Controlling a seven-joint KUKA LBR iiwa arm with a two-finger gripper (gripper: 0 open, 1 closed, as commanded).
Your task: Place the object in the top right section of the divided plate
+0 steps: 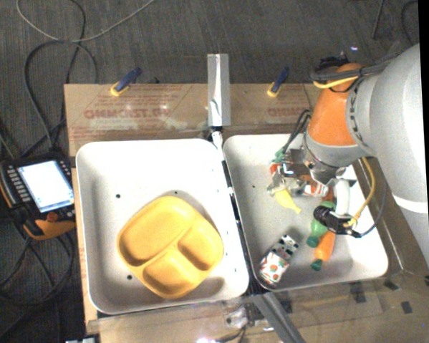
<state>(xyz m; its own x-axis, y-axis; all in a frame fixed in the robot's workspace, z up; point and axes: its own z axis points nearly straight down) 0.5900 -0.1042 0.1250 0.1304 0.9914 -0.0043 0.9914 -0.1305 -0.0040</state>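
Evidently this is the picking stage: the arm (384, 122) reaches over the right bin (370, 266), its claw (300, 171) low among a cluster of small objects (291, 188) near the bin's upper middle, while the yellow divided plate (172, 245) sits in the left bin (94, 209) with all its sections bare. Which object is meant I can't say; a yellow piece (288, 199) lies just beside the claw, a carrot-like toy (322, 247) and a small patterned carton (278, 258) lie nearer the bin's front. Whether the claw is clenched, released, or grasping anything cannot be told, since the wrist and a black cable (339, 221) cover it. The next move, I judge, calls for a secure grasp, a lift clear of the bin walls, then a carry leftward to the plate's top right section.
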